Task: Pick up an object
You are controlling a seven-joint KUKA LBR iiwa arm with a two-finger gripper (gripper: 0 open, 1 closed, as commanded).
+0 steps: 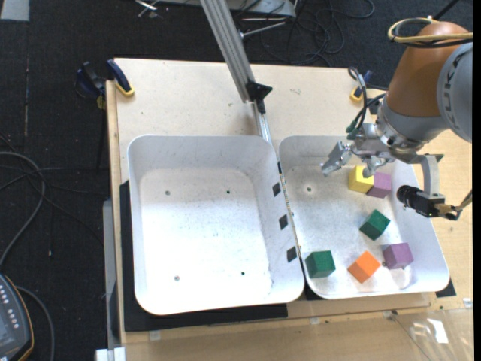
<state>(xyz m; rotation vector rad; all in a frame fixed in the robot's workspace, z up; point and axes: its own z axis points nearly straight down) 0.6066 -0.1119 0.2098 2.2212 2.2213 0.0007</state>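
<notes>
The left bin (150, 164) has no blocks, so in the right bin (316, 153) the claw (347, 159), whose grip I cannot tell, should drop straight onto the yellow block (359, 180), not the touching purple block (381, 185).

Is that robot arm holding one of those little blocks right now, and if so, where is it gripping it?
It cannot be told. The gripper sits low in the right bin, right beside the yellow block and a purple block, but no block is visibly caught in it.
</notes>
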